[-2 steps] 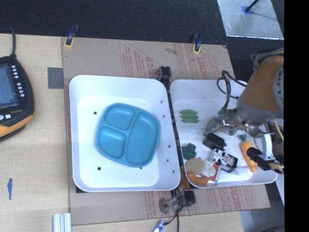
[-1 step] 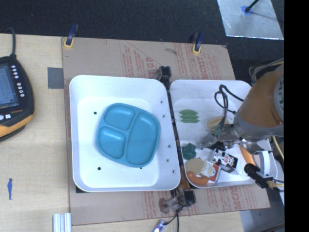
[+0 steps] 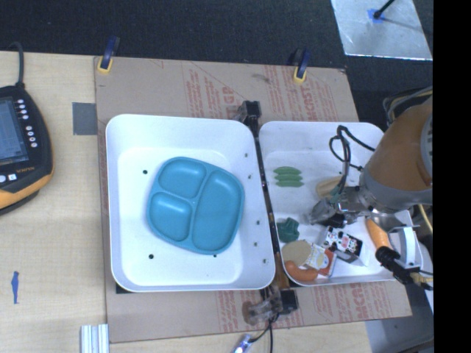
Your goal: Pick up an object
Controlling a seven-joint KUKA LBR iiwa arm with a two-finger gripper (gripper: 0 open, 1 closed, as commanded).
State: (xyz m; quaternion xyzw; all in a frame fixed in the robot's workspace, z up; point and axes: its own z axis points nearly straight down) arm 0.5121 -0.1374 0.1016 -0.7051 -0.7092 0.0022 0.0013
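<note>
Nearest cam, at the near edge of the right bin (image 3: pixel 294 132): a tan disc (image 3: pixel 296 251) w/ an orange-red sausage-like piece (image 3: pixel 300 273) curling under it, touching a small white carton (image 3: pixel 319 259). Just right of those, a black/white/red item (image 3: pixel 344 244), then an orange-handled tool (image 3: pixel 378 235) by the right wall. Pincer (image 3: pixel 329 210) sits low in mid-bin; can't tell its state, tips blurred into clutter. Dark green lump (image 3: pixel 287 229) lies just left & slightly near of it, a likely pick. Green pod (image 3: pixel 288 176), long axis left-right, sits farther, w/ open floor around. Centre wall is close left of the lump, so tight room there. Left bin (image 3: pixel 118 197) holds a blue divided plate (image 3: pixel 196 204), well apart. Counter (image 3: pixel 66 271) beyond.
</note>
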